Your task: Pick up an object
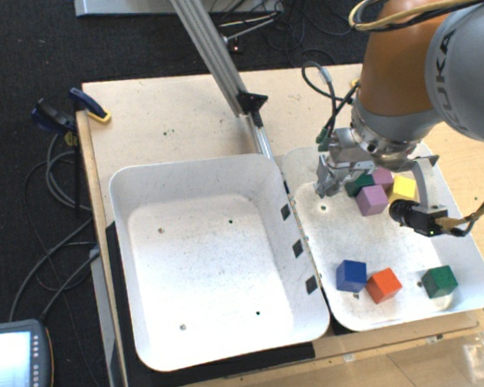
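In the right bin [323, 248] lie several small blocks. A purple block [371, 199] and a yellow block [404, 187] sit close under the arm, with a dark green piece [362, 180] and a pink piece [383, 176] just behind them. A blue block [351, 275], an orange block [383, 285] and a green block [439, 280] rest near the bin's front. My gripper [338, 173] hangs low at the bin's back left, just left of the purple block. Nothing shows between its fingers.
The left bin [138, 201] lies beside the right one. A slanted metal post [217, 60] rises behind the bins. Cables and a blue-and-yellow clamp [83, 107] lie at the bench's left; a pendant screen [10, 370] sits at the lower left.
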Action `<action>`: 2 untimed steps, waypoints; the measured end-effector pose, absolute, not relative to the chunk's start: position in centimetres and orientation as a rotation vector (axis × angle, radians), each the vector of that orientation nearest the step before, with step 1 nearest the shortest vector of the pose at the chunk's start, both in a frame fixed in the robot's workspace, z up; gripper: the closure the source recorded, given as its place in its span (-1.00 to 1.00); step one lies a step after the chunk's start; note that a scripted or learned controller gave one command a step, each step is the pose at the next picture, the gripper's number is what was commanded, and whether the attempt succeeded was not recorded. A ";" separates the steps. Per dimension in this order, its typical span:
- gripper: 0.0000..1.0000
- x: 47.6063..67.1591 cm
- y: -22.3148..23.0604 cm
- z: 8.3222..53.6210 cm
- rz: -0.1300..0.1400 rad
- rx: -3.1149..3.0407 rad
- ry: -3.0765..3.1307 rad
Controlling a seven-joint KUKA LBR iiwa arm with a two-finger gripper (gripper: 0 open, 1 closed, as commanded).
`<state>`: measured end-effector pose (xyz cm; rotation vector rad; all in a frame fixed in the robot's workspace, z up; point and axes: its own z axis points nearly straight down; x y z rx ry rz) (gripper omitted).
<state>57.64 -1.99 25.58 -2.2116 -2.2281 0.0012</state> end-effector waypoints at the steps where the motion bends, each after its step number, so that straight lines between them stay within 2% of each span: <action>1: 1.00 59.0 3.4 23.7 0.000 -2.211 -2.229; 2: 1.00 60.5 8.7 24.5 -0.005 -2.214 -2.230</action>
